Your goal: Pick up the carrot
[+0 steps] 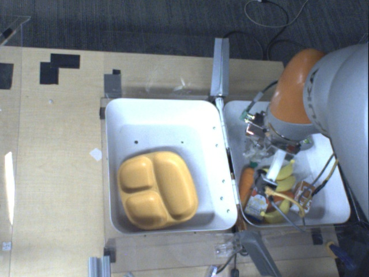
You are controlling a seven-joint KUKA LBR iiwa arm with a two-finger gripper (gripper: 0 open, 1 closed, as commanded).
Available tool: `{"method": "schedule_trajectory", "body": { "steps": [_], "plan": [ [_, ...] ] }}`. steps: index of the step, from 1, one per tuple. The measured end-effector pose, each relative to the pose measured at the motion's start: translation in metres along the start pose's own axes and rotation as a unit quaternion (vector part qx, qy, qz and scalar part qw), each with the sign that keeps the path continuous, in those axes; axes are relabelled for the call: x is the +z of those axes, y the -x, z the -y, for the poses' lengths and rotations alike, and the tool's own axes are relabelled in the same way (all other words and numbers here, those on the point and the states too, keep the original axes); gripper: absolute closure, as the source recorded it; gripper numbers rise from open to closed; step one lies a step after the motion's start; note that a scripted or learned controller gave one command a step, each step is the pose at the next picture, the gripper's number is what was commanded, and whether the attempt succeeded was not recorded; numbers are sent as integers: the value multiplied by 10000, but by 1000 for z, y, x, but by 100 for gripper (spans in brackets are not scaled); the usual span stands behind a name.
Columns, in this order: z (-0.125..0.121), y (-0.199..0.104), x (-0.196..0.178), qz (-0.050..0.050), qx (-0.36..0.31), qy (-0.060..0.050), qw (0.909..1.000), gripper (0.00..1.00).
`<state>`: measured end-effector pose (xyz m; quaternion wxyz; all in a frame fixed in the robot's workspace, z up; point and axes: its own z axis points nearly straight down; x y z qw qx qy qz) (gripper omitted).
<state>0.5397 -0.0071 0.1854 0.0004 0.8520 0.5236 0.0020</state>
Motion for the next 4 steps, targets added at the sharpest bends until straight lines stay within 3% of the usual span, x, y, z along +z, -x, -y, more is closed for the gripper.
{"method": "schedule_trajectory", "body": {
  "steps": [1, 2, 3, 4],
  "plan": [
    [-27, 14, -28, 7, -1612, 4, 9869, 100],
    [-27, 14, -28, 7, -1614, 3, 9869, 0],
    [-17, 28, 0, 5, -2650, 4, 9643, 0],
    [9, 91, 96, 2, -2910, 45, 9567, 0]
  ]
}}
